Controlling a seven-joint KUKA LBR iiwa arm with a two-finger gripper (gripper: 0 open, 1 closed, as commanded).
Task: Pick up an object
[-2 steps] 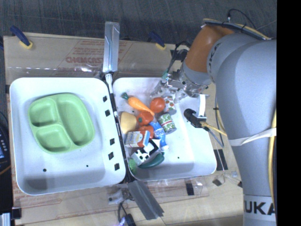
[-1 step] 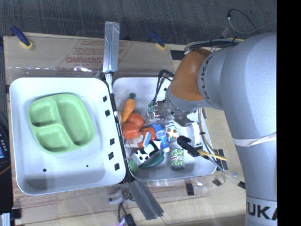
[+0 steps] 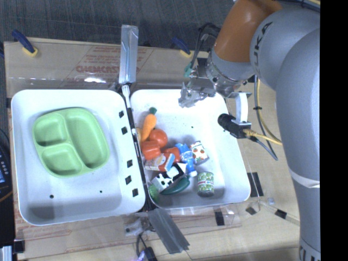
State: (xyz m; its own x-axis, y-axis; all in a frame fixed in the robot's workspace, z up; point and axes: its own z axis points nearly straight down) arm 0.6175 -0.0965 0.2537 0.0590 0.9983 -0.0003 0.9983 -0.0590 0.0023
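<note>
The right bin (image 3: pixel 231 167) holds a heap of small toys along its left and front side: an orange carrot (image 3: pixel 147 125), a red tomato-like piece (image 3: pixel 154 141), a blue and white packet (image 3: pixel 190 154), a black and white item (image 3: pixel 173 173), a dark green piece (image 3: pixel 176 186) and a small green can (image 3: pixel 205 182). My gripper (image 3: pixel 188 98) hangs above the bin's back edge, up and to the right of the carrot. Nothing shows between its fingers.
The left bin (image 3: pixel 32 200) carries a green divided plate (image 3: pixel 69 140). A metal divider bar (image 3: pixel 128 53) stands between the bins at the back. A black cable fitting (image 3: pixel 234 125) juts over the right bin's right side. Blue clamps (image 3: pixel 24 41) hold the bench sheet.
</note>
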